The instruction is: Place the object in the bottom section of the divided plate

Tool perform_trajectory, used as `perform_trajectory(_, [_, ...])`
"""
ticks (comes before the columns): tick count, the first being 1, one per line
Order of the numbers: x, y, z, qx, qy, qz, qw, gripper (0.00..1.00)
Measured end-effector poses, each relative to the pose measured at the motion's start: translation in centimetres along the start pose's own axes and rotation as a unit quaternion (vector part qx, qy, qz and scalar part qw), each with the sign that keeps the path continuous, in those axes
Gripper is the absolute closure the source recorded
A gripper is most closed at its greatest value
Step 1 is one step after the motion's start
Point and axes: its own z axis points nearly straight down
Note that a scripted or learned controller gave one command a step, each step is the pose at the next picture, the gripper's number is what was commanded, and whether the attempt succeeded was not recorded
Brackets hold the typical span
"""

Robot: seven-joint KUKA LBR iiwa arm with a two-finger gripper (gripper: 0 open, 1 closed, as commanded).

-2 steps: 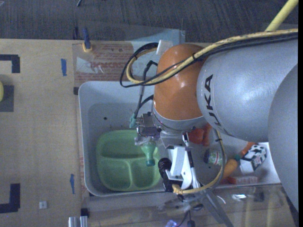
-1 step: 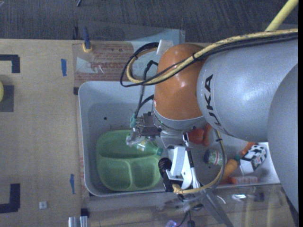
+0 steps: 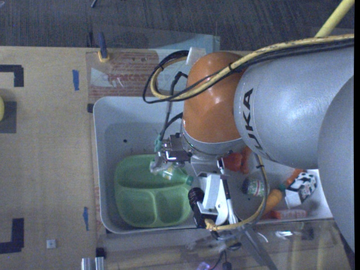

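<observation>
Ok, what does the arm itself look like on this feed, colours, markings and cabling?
The grey KUKA arm has smooth rounded casings, an orange dome-shaped band above the wrist and black KUKA lettering on its side. Black and yellow cables loop along it. Below sit white wrist housings and a metallic gripper.

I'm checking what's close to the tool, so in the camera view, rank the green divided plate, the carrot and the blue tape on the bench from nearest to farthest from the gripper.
1. Green divided plate: directly under the gripper, in the white bin.
2. Carrot: toward the picture's right, past the arm.
3. Blue tape: up and left, outside the bin on the bench.
</observation>
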Motion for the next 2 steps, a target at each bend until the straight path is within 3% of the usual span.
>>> perform_trajectory(1, [0.0, 0.0, 0.0, -0.001, 0.000, 0.000, 1.0000, 0.00])
perform_trajectory(2, [3.4, 0.1, -3.5, -0.004, 0.000, -0.271, 0.9625, 0.00])
